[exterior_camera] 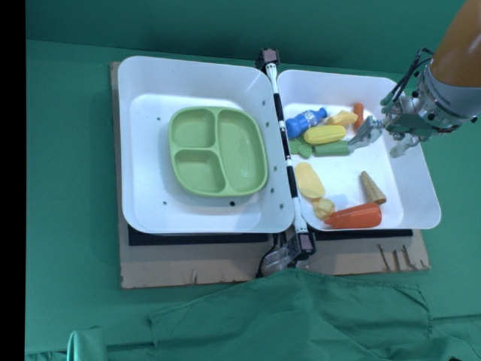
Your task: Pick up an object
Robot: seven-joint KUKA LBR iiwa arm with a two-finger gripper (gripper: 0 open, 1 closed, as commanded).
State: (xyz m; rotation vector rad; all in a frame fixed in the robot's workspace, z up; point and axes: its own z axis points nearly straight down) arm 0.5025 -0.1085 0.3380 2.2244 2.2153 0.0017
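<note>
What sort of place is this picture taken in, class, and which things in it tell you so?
Probably a robotics lab test bench, not a kitchen. A robot arm with its tool reaches over two white bins; one bears a green divided plate, the other toy foods such as a plastic carrot.

Arm (460,43) cut off at right edge

the right bin (421,194) holds toy foods: a blue bottle (304,120) by the divider, yellow corn (325,134), a green pod (331,150), a pale yellow piece (309,180), a brown cone (371,187) and an orange carrot (354,216) lying flat near the front.
</note>
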